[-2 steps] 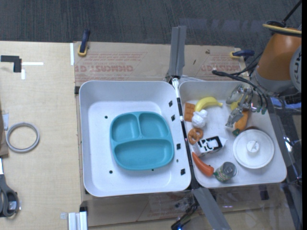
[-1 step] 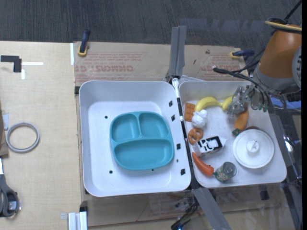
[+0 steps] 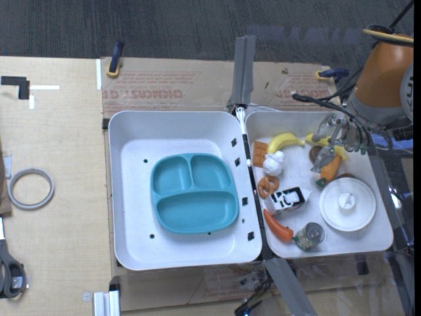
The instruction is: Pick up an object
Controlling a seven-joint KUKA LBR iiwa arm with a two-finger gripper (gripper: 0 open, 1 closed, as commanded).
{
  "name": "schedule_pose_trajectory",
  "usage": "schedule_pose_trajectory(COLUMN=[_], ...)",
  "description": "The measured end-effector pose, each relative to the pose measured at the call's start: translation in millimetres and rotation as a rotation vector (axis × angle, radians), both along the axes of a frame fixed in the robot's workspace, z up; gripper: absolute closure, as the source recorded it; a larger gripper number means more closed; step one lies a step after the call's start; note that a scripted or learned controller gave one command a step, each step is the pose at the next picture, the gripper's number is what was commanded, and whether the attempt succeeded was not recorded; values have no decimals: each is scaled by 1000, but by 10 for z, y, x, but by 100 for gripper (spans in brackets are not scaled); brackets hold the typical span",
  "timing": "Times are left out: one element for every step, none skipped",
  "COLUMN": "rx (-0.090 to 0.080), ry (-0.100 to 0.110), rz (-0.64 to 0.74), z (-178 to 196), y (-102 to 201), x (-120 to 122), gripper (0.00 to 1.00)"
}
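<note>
Two shallow white bins side by side across the frame's middle: left bin [image 3: 125,196] with a teal divided plate [image 3: 195,193] at its centre, right bin [image 3: 381,242] crowded with small objects. Grey-and-orange arm [image 3: 388,78] entering from upper right, gripper [image 3: 337,137] lowered over the right bin's upper part, just above an orange carrot [image 3: 330,168]; finger spread impossible to tell, nothing seen clamped. White round lid [image 3: 347,203] at lower right of that bin. Yellow banana [image 3: 284,140] near its top left. Red pepper [image 3: 279,226] along the bottom. Grey tape ring [image 3: 29,188] at far left.
</note>
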State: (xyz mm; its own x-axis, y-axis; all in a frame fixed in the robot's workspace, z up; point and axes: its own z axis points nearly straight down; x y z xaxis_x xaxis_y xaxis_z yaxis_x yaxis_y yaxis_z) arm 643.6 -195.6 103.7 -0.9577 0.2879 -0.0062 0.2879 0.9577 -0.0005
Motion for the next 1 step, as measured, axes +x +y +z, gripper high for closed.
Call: schedule_pose_trajectory(rx=[2], ry=[2], rz=[-120], z=[-110], y=[275], x=[-532], gripper=[0])
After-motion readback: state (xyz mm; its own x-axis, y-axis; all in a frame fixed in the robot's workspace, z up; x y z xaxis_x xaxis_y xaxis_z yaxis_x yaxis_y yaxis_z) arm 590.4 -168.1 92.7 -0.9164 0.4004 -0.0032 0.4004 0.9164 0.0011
